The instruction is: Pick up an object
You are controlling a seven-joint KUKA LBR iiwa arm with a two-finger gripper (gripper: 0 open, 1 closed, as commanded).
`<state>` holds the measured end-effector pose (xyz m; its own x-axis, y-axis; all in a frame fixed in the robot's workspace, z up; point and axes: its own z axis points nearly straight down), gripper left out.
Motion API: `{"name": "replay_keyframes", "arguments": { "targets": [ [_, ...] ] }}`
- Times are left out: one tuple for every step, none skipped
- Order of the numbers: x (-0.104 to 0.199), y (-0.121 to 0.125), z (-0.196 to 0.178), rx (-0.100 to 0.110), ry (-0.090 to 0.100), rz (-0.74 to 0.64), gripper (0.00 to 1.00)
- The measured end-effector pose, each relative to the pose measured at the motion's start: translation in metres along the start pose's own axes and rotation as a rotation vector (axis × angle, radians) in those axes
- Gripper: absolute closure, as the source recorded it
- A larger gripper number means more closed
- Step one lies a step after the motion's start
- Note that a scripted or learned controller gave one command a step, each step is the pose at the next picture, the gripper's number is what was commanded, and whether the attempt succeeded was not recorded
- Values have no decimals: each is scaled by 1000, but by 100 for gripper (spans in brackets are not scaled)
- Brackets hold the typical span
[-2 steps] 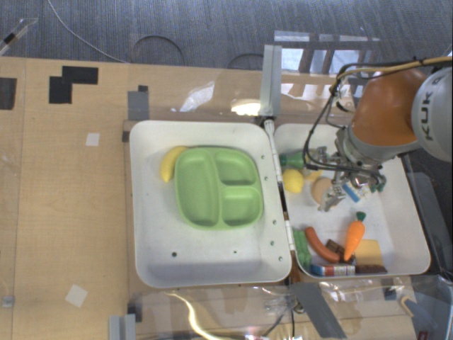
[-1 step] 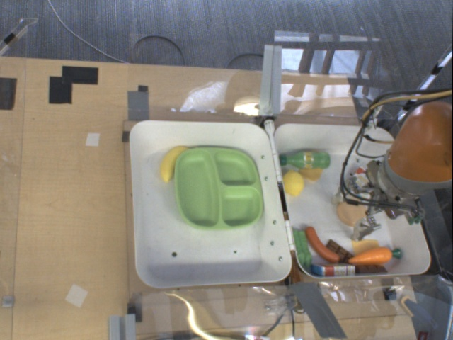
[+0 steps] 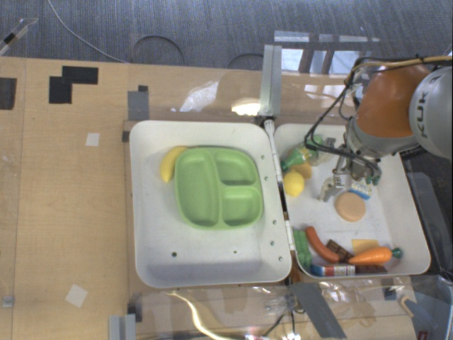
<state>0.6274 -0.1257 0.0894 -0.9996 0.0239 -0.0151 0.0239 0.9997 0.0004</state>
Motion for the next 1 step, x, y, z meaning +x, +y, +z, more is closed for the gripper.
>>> {"name": "replay_keyframes", "arguments": {
  "targets": [
    [-4,0,-15,2,-13,-5,100]
  ]
}}
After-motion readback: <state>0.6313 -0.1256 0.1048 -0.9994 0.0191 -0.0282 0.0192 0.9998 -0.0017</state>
